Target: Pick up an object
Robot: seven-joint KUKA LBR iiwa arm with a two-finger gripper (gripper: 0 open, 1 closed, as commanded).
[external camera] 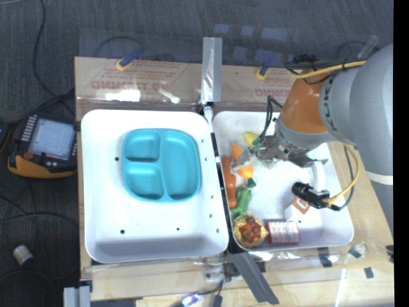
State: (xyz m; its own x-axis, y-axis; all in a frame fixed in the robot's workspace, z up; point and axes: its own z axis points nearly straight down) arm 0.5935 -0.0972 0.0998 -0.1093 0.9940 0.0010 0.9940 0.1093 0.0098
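Camera view, left to right: the left bin (102, 235) holds a blue divided tray (160, 165). The right bin (332, 229) has toy food crowded along its left wall: a carrot (229, 179), green pieces (243, 197), a pizza-like disc (250, 231) and a red can (282, 232) at the near edge. The gripper (263, 149) sits low over the far-left clutter; whether it grips anything I cannot tell. Judged step: reaching to grasp. Next, it must close on one piece and lift clear.
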